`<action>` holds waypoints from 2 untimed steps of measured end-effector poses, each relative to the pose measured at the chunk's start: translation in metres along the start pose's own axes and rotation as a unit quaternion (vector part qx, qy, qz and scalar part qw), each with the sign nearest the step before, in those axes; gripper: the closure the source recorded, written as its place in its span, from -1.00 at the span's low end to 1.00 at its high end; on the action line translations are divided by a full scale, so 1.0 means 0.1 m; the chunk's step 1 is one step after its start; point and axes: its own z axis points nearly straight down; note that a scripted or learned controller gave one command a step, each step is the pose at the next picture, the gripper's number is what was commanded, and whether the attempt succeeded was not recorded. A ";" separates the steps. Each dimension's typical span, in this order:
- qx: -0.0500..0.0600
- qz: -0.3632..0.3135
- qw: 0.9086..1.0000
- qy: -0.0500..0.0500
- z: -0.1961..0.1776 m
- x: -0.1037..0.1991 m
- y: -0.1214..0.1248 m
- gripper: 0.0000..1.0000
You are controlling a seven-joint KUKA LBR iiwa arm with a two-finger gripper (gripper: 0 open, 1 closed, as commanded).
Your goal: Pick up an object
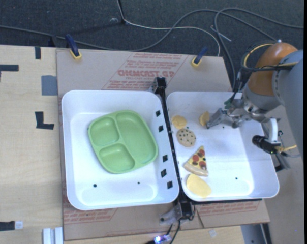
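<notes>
Your claw (210, 122) sits low in the right bin (245, 187), reaching in from the arm (275, 80) on the right, and its tip lies right against a small yellow piece (204, 118) near the bin's upper middle. That piece is the nearest thing to grasp: it lies just past the fingertips, on the far side from the wrist, so the line from wrist to piece runs straight along the claw's own reach.

You cannot tell from this slant whether the claw is wide or narrow; the fingers blur into the shadow at the tip, and the piece may be touching them or merely beside them. It does not plainly sit between them.

The other pieces lie farther out. A round yellow piece (179, 121) is beyond the first one, a cookie (186, 137) is beyond and a little below, and the pizza slice (197, 161) and pale yellow disc (198, 185) are well below. The green tray (123, 141) lies in the left bin (77, 187), well apart.
</notes>
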 end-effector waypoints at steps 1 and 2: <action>-0.002 0.000 1.000 -0.001 -0.14 0.00 0.02 1.00; -0.002 0.001 1.000 0.001 -0.76 -0.02 0.09 1.00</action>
